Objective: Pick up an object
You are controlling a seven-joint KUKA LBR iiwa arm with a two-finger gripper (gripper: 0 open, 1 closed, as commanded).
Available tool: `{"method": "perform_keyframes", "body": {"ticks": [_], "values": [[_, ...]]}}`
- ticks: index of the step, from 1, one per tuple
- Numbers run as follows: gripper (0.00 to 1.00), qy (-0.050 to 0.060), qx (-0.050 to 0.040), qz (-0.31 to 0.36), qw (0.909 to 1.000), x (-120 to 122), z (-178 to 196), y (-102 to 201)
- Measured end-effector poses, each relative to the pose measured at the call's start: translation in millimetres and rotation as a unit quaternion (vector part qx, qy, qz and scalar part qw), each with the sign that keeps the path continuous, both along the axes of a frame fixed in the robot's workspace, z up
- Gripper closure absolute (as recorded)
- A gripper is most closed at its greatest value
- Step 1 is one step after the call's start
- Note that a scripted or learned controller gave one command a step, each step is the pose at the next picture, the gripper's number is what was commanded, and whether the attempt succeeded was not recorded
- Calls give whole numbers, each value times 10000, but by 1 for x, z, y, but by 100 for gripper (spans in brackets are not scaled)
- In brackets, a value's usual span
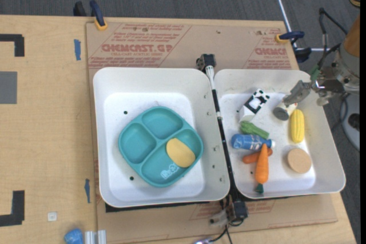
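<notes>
**Still hunting: gripper poised over the right bin's far corner**

Evidently nothing is held yet. The gripper (pixel 291 99) reaches in over the right bin (pixel 329 177), its grey fingers (pixel 297 90) slanting down towards a small grey piece (pixel 281 113) on the bin floor; whether they are spread or closed cannot be told from this angle. Taking the corn cob (pixel 297 125) as the landmark, the fingertips sit just above its upper end and slightly to the camera's left. A black-and-white toy (pixel 257 101) lies further left of the cob, a round tan disc (pixel 299 160) just below it, and a carrot (pixel 262 166), a blue packet (pixel 249 142) and a green piece (pixel 254 130) lie down-left of it.

By the look of it, this is the approach step. Next, the gripper would need to settle on one object, likely the cob or grey piece, and descend squarely around it.

Behind the fingers, the wrist (pixel 334 80) hangs low over the bin's rim, with the arm coming from the camera's right.
</notes>
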State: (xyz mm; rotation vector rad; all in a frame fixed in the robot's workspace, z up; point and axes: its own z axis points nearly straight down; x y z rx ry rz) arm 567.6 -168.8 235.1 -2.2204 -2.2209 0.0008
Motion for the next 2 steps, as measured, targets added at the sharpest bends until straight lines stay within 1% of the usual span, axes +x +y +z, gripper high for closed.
{"method": "perform_keyframes", "body": {"ticks": [1, 2], "values": [[0, -49, -8, 249, 9997, -11, -137, 26], [0, -26, -6, 1944, 9809, -78, -149, 67]]}}
